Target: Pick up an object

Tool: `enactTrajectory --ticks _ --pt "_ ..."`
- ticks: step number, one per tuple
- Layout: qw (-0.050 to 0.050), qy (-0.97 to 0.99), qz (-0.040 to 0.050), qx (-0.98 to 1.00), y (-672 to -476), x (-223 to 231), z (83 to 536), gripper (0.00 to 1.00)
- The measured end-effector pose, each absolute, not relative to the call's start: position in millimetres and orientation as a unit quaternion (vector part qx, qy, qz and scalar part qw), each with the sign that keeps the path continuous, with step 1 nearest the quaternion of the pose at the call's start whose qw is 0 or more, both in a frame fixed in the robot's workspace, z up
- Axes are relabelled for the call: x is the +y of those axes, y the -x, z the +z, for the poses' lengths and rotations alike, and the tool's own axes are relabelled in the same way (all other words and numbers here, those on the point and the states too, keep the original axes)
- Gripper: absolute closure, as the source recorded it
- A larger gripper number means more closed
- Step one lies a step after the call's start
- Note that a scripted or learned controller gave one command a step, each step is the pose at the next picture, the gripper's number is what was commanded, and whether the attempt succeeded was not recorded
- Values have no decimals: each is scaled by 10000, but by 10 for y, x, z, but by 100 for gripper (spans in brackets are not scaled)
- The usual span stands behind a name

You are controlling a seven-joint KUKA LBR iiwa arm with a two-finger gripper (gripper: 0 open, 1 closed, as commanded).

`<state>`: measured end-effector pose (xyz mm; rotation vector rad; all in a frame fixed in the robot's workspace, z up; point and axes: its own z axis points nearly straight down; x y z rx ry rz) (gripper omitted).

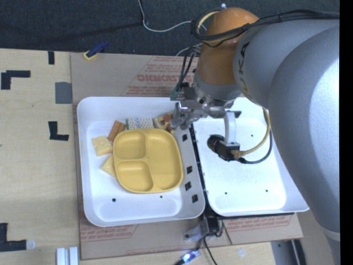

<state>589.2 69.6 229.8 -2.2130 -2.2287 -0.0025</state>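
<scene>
A yellow divided plate (pixel 148 160) lies in the left bin (pixel 94 203). Along its left and upper edges sit small items: a pale cracker-like square (pixel 102 145), a brown stick (pixel 116 130), a yellow wedge (pixel 107 166) and a patterned packet (pixel 139 123). A small multicoloured item (pixel 164 120) lies at the plate's upper right corner. My gripper (pixel 179 120) hangs over the left bin's upper right corner, just beside that item and above the plate's corner. Its fingertips are hidden among the clutter.
The right bin (pixel 248 186) lies under the arm, with a black cable fitting (pixel 220 146) hanging above it. A black-marked divider (pixel 190 164) runs between the bins. Cardboard (pixel 110 70) underlies both bins, and a blue-yellow object (pixel 96 49) rests at its far left corner.
</scene>
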Motion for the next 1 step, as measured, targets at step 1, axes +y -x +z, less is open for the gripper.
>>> enactTrajectory --ticks 1 --pt "-2 7064 7 -7078 -6101 869 2177 100"
